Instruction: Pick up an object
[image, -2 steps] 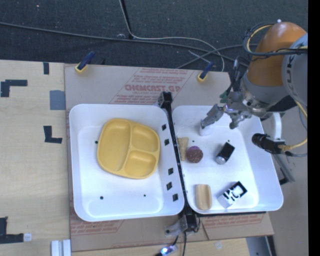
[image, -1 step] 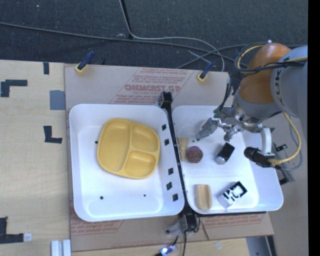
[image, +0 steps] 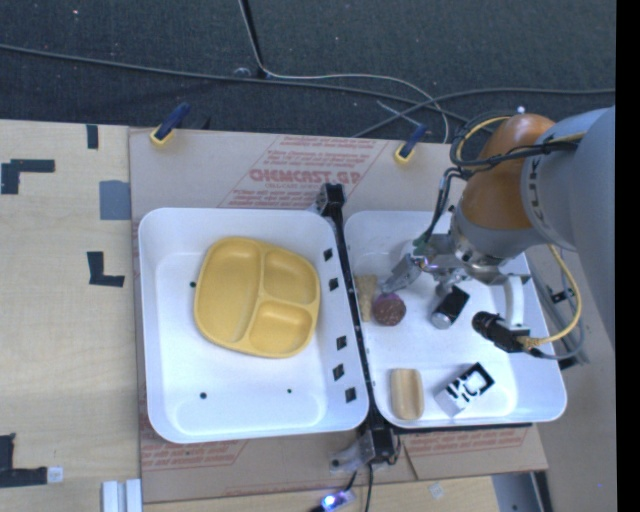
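Note:
My gripper (image: 424, 291) hangs low over the upper middle of the right bin (image: 540, 400), open, with nothing between its fingers. One finger (image: 401, 277) points down-left and ends just above a dark maroon ball (image: 389, 310) by the bin's left wall. The other finger (image: 448, 306) is to the ball's right. A small tan piece (image: 366, 298) lies left of the ball against the wall. A tan block (image: 405, 393) and a black-and-white object (image: 466, 386) rest near the bin's front edge.
A yellow divided plate (image: 257, 297) lies in the left bin (image: 170, 400). A black divider (image: 345, 310) runs between the bins. The grey arm with its orange band (image: 500, 190) and cables crosses the right bin's far right side.

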